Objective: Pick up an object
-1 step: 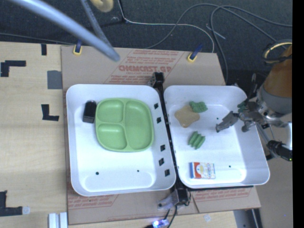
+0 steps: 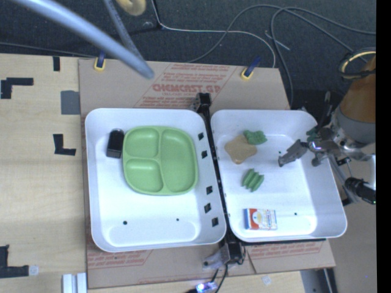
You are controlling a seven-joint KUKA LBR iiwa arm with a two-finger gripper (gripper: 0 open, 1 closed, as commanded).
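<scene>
Left bin (image 2: 101,224) is holding a black block (image 2: 114,143) beside a green plate (image 2: 161,160). Right bin (image 2: 327,221) is holding a tan sponge (image 2: 239,150), maybe green veg (image 2: 252,179), a small carton (image 2: 261,218). Gripper (image 2: 292,156) is hovering w/ nothing held; how far open, can't tell.

At the frame's right edge I see my arm (image 2: 357,112): orange band, grey metal wrist, dark slender gripper (image 2: 293,154) fingers.

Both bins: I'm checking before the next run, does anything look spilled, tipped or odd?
Nothing stands out. The green plate lies flat in the left bin, and the right bin holds small items lying separately.
</scene>
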